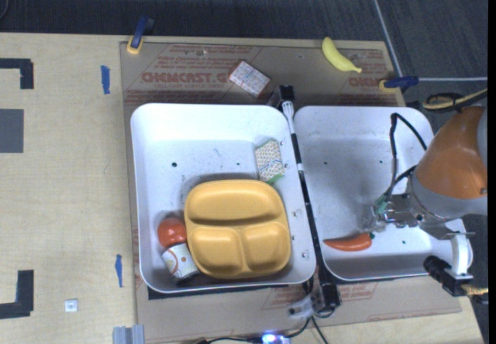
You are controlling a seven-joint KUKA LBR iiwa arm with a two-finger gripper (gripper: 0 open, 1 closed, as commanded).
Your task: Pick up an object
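Pale wooden bench (62, 203) carrying a brown cardboard sheet (194, 63) printed in red, partly legible as "CHEMCAST", under two shallow white bins. Left bin (155, 149) filled mostly by a yellow compartment tray (235, 226) turned face down, with an orange-and-white cup (175, 248) on its side touching the tray's left edge and a small patterned packet (269, 159) near the right wall. Right bin (341, 149) holding an orange carrot-shaped toy (349, 242), glossy, slim and tapered toward its left end, flat on the floor near the front wall. Grey arm (457, 172) with orange band reaching in from the right, gripper (385, 212) low over the bin floor just right of and above the carrot's thick end; opening of the fingers impossible to judge, nothing seen held. Black cable (399, 141) looping above the wrist. Beyond the bins, on the cardboard, a small patterned box (249, 77) and a yellow toy banana (339, 56). Blue clamps (139, 32) at the sheet's corners. No readable writing on the small items.
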